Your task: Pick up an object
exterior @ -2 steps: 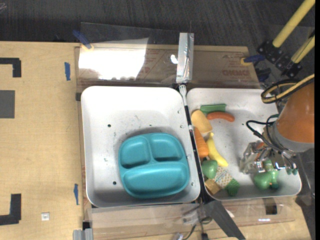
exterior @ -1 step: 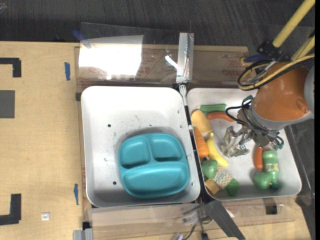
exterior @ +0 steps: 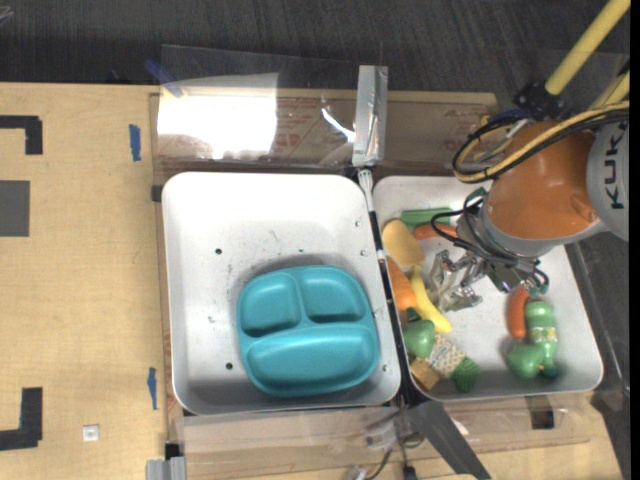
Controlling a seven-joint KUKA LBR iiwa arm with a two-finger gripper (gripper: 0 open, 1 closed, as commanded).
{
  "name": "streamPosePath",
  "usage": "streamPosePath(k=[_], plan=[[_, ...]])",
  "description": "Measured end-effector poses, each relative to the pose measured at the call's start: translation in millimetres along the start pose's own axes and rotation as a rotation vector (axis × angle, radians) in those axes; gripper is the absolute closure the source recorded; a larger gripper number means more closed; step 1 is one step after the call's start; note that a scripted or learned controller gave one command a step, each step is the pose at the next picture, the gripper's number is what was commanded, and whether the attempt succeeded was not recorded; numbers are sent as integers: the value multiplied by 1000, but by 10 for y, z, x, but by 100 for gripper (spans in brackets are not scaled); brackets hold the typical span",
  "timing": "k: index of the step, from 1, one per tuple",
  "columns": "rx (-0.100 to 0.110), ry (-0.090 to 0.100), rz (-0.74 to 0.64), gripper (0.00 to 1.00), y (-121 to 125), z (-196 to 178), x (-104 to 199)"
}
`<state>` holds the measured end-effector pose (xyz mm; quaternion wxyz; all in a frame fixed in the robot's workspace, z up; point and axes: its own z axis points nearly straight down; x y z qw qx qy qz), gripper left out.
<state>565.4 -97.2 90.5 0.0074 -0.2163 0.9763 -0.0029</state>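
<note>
holding nothing, gripper point(exterior: 452, 280) fingers spread over right bin point(exterior: 585, 313); one teal tray point(exterior: 308, 329).

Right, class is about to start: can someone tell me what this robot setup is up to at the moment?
A grey arm with an orange band reaches from the right over the right-hand white bin, which holds a jumble of small toy foods. Its gripper hangs low among them, near a yellow banana-like piece and an orange one, but nothing is plainly between its fingers. The left bin holds a teal divided plate, untouched. It looks like a pick attempt in progress, not yet a lift.
</note>
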Motion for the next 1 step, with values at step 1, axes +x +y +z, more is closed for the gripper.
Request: streamPosePath(k=[1], plan=[[2, -5, -82, 100, -733, -1639, -747]])
